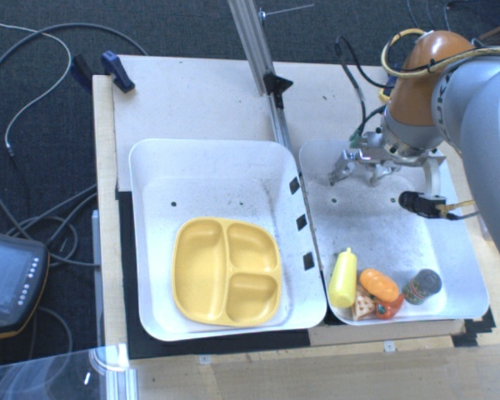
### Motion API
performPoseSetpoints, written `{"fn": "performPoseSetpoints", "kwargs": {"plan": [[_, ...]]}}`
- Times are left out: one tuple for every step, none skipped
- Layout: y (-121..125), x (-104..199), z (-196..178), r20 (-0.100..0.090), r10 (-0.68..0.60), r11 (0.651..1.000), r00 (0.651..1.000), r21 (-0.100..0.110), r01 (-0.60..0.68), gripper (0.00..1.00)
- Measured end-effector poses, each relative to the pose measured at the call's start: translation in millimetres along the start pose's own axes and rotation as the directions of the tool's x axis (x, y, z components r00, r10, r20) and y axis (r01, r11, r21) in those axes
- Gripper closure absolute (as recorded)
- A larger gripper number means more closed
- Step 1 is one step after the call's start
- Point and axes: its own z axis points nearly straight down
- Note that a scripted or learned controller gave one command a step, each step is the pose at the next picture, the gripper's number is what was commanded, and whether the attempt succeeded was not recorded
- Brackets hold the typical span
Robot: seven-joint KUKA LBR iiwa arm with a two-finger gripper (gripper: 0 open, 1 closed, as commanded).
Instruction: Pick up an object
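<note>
gripper (360, 170) hovers over far end of right bin (450, 248), can't tell its state. yellow bottle (343, 278), orange toy (378, 285) & small can (422, 287) sit at near edge; yellow divided tray (227, 270) in left bin (200, 173).
</note>
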Motion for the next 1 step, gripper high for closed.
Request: {"fn": "performPoseSetpoints", "kwargs": {"plan": [[2.5,0.2,-15.7,0.001,-0.001,1.000,1.000,-0.009,0.001,1.00]]}}
